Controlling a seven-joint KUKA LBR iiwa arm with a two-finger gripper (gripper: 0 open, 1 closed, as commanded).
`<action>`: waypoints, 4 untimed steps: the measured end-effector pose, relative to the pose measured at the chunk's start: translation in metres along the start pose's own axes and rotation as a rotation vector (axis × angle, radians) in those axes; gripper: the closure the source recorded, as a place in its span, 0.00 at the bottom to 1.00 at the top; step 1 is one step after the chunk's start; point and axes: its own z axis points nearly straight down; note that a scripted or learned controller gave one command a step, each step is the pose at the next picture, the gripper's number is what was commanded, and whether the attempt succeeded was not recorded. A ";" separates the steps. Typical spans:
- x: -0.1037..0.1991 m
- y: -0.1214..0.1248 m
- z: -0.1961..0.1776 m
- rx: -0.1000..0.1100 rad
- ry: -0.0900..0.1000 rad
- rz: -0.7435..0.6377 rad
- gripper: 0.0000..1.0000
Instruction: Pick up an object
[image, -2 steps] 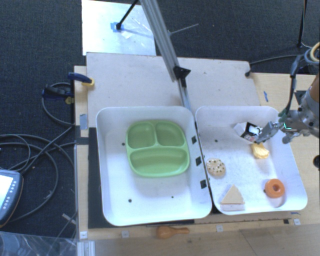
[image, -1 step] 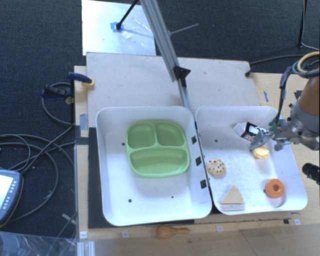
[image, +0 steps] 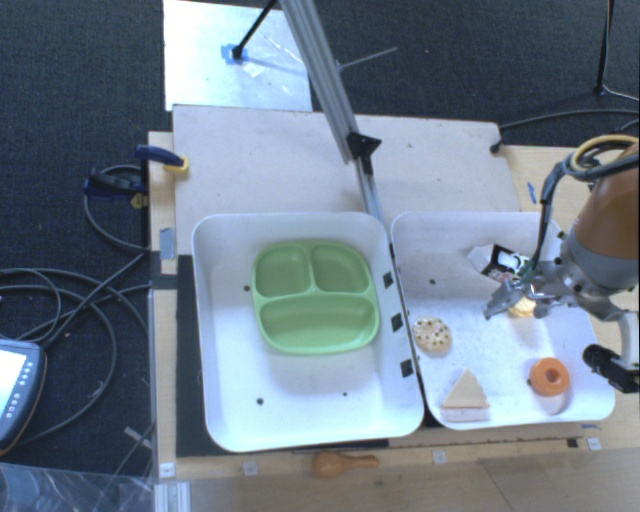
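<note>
Where the arm (image: 600, 235) comes in from 3 o'clock, its gripper (image: 512, 298) hangs low over the right bin (image: 440, 235), w/ the grey fingers pointing toward 9 o'clock. Can't tell if the gripper is spread apart or pinched together — the tips are too small & blurry. Nothing is seen clearly between them, so it can't be said to hold a thing.

Just beside the gripper, at its 4 o'clock, sits a small yellow thing (image: 521, 309), partly hidden by the grey metal. Touching or not — can't tell. At the gripper's 12 o'clock, near the bin's far part, lies a small black & white thing (image: 497, 263).

Other toys in the right bin: a round cookie w/ dark dots (image: 432, 336) at 9 o'clock of the bin's middle, a tan wedge like a sandwich slice (image: 466, 391) near the front edge at 6 o'clock, & an orange ring like a donut (image: 549, 377) at 4 o'clock, close to the right front corner. All 3 lie apart from each other & apart from the gripper.

The left bin (image: 225, 400) holds a green plate w/ 3 parts (image: 314, 298), flat near the middle.

On the bench (image: 260, 160), past the front of the bins at 6 o'clock, lies a small tan pear-shaped thing (image: 343, 462).
</note>
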 end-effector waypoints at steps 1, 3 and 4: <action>0.002 -0.005 0.043 -0.001 0.001 0.000 0.00; 0.002 -0.006 -0.034 -0.012 -0.003 -0.006 1.00; 0.001 -0.004 -0.085 -0.012 -0.003 -0.008 1.00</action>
